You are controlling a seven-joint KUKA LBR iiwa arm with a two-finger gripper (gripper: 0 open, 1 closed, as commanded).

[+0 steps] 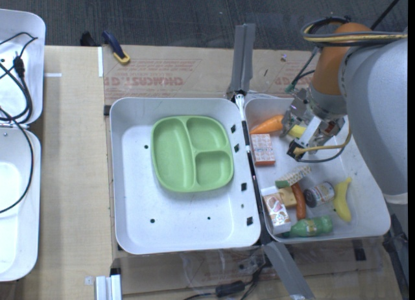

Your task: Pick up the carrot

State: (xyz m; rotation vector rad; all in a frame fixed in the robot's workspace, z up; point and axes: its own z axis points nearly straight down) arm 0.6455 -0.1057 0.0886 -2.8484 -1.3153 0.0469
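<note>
White plastic, two shallow bins side by side on the tan bench (71,162); I take the right bin (371,222) as my landmark for every entry below.

Item 1, left bin (130,214): it adjoins the right bin along their shared wall and bears a green divided plate (192,153) with three compartments, lying flat near its middle.

Item 2, carrot (268,124): orange, tapered, lying in the far left corner of the right bin, its point toward the shared wall. Nothing grips it.

Item 3, gripper (299,142): I see it low over the far half of the right bin, just beside the thick end of the carrot, with a yellow piece (297,130) showing against it. I cannot tell how its fingers stand. The grey arm (382,91), with its orange band (337,59), comes in over the bin's right side.

Item 4, small orange-and-white carton (262,149): against the right bin's left wall, just nearer me than the carrot.

Item 5, near half of the right bin, a loose cluster: a printed box (277,213) by the left wall, a slim orange-red piece (299,203) beside it, a small tin (320,194) toward the middle, a yellow banana (343,200) on the right, and a green bottle (310,227) along the near wall.

Item 6, blue-and-yellow clamp (115,48): on the bench, well apart from the right bin, beyond the left bin's far corner.
</note>
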